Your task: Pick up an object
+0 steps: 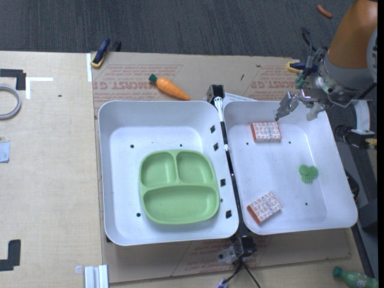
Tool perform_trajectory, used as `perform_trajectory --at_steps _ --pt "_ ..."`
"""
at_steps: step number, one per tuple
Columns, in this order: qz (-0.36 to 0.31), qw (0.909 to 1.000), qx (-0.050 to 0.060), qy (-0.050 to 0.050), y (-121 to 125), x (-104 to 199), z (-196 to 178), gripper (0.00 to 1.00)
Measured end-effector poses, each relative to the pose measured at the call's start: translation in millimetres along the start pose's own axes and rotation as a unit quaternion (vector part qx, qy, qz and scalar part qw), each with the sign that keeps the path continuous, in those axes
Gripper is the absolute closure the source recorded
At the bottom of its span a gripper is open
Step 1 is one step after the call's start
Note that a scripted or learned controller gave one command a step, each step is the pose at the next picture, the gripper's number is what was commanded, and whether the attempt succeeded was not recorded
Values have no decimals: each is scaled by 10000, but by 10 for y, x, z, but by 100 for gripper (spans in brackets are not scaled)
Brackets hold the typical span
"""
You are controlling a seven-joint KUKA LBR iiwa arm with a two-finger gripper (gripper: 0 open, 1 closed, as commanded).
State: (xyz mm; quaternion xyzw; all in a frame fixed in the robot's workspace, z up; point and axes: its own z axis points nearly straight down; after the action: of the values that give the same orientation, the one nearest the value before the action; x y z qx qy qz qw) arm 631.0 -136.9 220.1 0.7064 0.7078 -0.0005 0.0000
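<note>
Lettering on the brown cardboard sheet [180,71] covering the desk is red and reads reversed; illegible. Right white bin [336,221] holds two red-patterned small boxes [266,131] [264,207] and a green leafy toy [308,173], well apart. Tool [298,105] hangs over this bin's far edge, fingers spread, gripping nothing. Left white bin [114,161] holds a green divided plate [179,186].

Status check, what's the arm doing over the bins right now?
Gripper above the right bin's far edge, nothing between its fingers. Nearest pick: patterned box, just below it. Second box and green toy lie apart. Path looks open.
</note>
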Motion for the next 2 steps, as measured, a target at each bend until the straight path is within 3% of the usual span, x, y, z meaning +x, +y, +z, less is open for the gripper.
perform_trajectory --at_steps 1,2 --pt "126 9999 -40 -2 131 215 1232 0" --pt "132 9999 -54 -6 141 208 1125 100"
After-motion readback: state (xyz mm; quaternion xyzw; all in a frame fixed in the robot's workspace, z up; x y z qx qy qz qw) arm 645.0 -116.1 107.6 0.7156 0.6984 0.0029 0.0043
